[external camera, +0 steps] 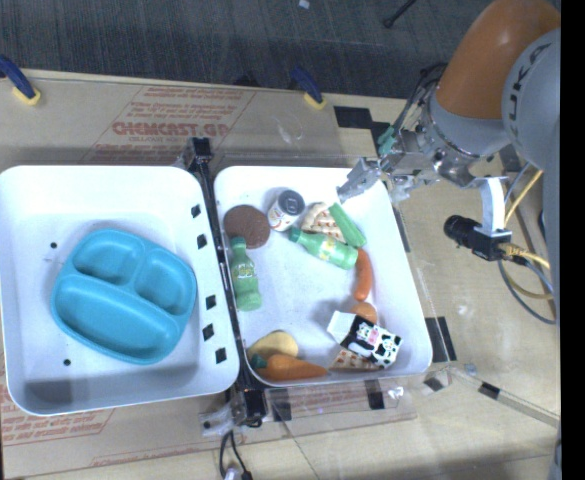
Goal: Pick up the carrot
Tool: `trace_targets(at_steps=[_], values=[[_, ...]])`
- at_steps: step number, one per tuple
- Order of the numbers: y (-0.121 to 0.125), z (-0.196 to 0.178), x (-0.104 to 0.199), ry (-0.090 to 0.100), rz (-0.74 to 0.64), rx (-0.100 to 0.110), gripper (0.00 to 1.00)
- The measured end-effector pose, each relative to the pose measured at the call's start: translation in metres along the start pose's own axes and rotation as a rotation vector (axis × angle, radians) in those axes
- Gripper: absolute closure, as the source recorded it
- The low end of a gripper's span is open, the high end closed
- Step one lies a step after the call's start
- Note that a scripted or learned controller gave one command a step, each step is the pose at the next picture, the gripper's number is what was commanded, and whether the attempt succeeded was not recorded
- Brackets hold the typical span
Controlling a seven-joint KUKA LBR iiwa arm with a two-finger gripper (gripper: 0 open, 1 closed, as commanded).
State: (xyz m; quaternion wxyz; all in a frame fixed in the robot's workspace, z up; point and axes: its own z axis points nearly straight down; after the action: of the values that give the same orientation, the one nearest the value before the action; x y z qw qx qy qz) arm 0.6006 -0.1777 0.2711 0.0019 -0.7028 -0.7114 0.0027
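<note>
Carrot (pixel 294 369) lies at the right bin's (pixel 412 298) near edge, beside a yellow toy; light, stiff, slick plastic, best pinched mid-length. Hand (pixel 357 180) hovers at the far rim; spread or pressed together, I cannot tell.

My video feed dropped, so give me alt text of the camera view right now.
The hand hovers at the right bin's far edge, while the carrot lies at its near edge beside a cow-print carton. A blue divided tray sits in the left bin.
</note>
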Motion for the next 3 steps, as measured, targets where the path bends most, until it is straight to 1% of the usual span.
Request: trace_targets(at_steps=[1, 2, 3], values=[[-0.054, 0.099, 0.002, 0.003, 0.09, 0.011, 0.0], [-0.11, 0.068, 0.049, 0.004, -0.146, 0.003, 0.0], [-0.061, 0.003, -0.035, -0.005, -0.228, -0.006, 0.0]])
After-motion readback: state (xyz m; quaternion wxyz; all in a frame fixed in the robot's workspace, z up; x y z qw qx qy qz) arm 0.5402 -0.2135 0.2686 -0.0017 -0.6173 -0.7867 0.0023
